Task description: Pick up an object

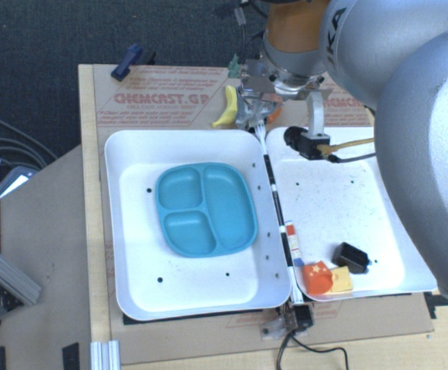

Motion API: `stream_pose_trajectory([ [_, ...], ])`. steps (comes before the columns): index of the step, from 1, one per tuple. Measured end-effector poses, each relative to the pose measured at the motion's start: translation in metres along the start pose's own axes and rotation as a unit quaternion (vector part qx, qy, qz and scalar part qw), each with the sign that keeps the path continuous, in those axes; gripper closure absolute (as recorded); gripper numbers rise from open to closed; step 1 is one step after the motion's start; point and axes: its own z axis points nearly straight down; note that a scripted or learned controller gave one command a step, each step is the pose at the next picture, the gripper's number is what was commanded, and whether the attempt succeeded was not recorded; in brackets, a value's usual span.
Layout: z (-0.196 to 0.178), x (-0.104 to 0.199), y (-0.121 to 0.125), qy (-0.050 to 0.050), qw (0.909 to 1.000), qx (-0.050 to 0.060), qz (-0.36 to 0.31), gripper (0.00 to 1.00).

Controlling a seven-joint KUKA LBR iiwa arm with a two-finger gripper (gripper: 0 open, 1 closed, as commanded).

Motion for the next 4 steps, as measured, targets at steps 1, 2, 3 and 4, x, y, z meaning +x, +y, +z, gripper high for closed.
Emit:
stream_pose_trajectory([
  [1, -0.038, -0.036, -0.083, 0.000, 1.0000, 0.002, 0.001, 1.00],
  [2, -0.026, -0.104, -0.017, -0.001, 1.0000, 0.000, 0.001, 1.00],
  [3, -0.015, -0.074, 0.000, -0.001, 1.0000, 0.000, 0.000, 1.00],
  [4, -0.011, -0.067, 0.000, -0.001, 1.0000, 0.001, 0.001, 1.00],
])
